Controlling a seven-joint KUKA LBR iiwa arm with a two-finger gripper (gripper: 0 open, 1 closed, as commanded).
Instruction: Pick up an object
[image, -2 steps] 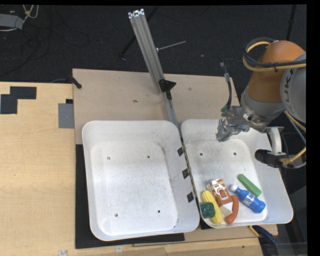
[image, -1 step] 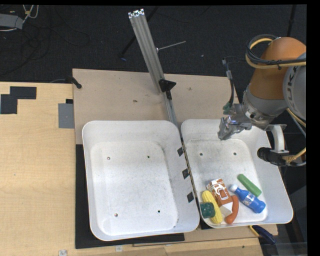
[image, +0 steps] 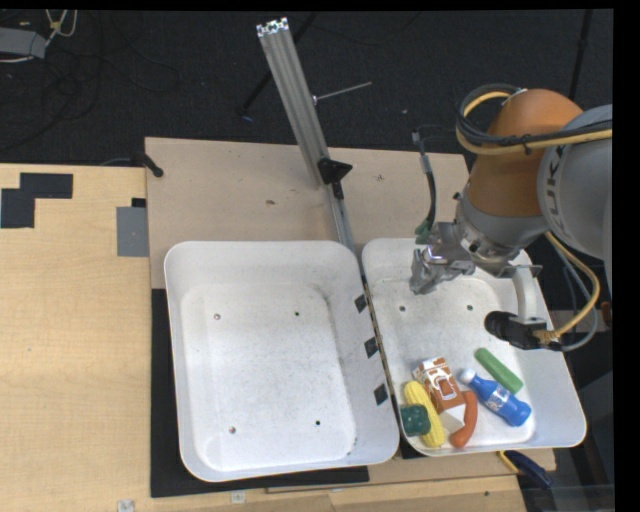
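Observation:
My gripper (image: 427, 275) hangs over the back part of the right bin (image: 455, 320), well above its floor, with nothing between its fingers as far as I can see. The objects lie grouped at the bin's front: a yellow corn cob (image: 423, 411) with a green end, a small orange and white box (image: 439, 379), an orange curved piece (image: 465, 420), a blue bottle (image: 499, 399) and a green stick (image: 498, 369). All of them sit well in front of the gripper.
The left bin (image: 265, 355) stands beside the right one, joined by black clips (image: 371, 346). A slanted aluminium bar (image: 300, 110) rises behind the bins. The grey arm with its orange band (image: 520, 150) comes in from the right.

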